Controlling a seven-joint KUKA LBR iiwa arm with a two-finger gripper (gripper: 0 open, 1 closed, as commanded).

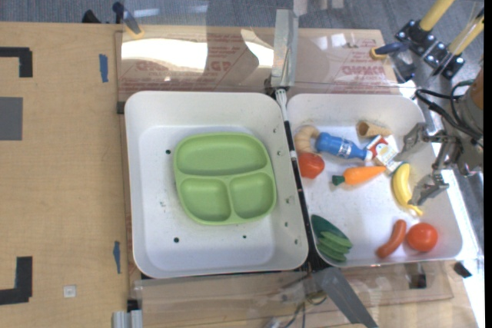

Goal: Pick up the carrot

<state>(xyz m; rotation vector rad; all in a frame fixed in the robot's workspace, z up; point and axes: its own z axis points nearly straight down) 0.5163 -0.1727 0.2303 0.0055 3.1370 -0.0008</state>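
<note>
Two shallow white bins are seen side by side on the bench. The left bin (146, 165) occupies the centre of the frame and holds a green divided plate (224, 177) with three compartments, lying flat.

The right bin (453, 230) lies toward the right of the frame and holds the toy foods. The carrot (360, 176) is found near the middle of this bin, lying on its side, its orange body pointing right and its green top to the left. Just above it a blue bottle (340, 146) is noted, with a beige piece (307, 137) at that bottle's left end. A red tomato (310, 164) rests against the bin's left wall. A red and white carton (380, 150) is seen just right of the carrot's tip, and a yellow banana (402, 186) beside that. At the lower right a red sausage (390, 238) and a second red tomato (421, 236) lie close together. A dark green vegetable (332, 237) sits at the lower left corner of the bin.

The gripper (435, 165) is located at the right edge of the right bin, well apart from the carrot. Whether its jaws are spread or closed cannot be told; nothing is seen between them.
</note>
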